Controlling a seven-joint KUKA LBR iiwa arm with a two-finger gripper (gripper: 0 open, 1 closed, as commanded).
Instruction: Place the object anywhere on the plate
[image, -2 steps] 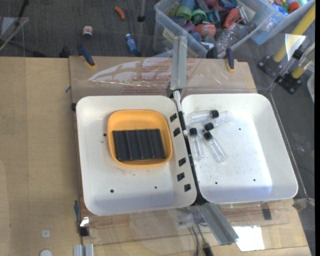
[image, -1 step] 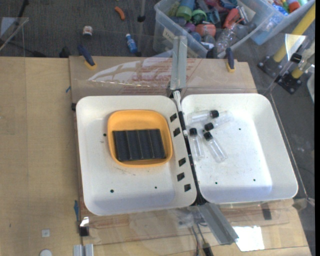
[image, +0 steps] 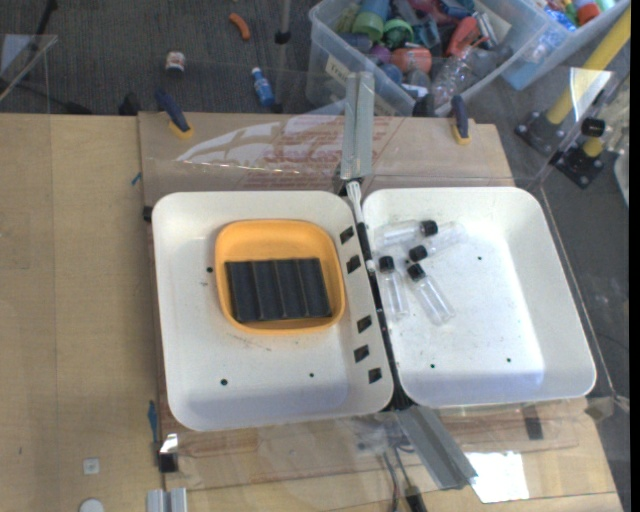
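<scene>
On the bench, two white bins sit side by side, touching along a black-tabbed seam. Left bin (image: 190, 380) holds an orange plate (image: 232, 245), roughly centred, slightly toward the far side. A dark ribbed block (image: 278, 290) lies flat on the plate, inside its rim, filling most of the plate's floor, long side running left-right. Right bin (image: 500, 330) has a cluster of clear vials (image: 432, 298) with black caps, lying on their sides near the seam at the far-left part of that bin, some touching or crossing each other; exact count hard to tell. Arm pose and gripper state: cannot tell from this view. Beyond the bench, a clear tub (image: 335, 45) of colourful items stands on the floor.
</scene>
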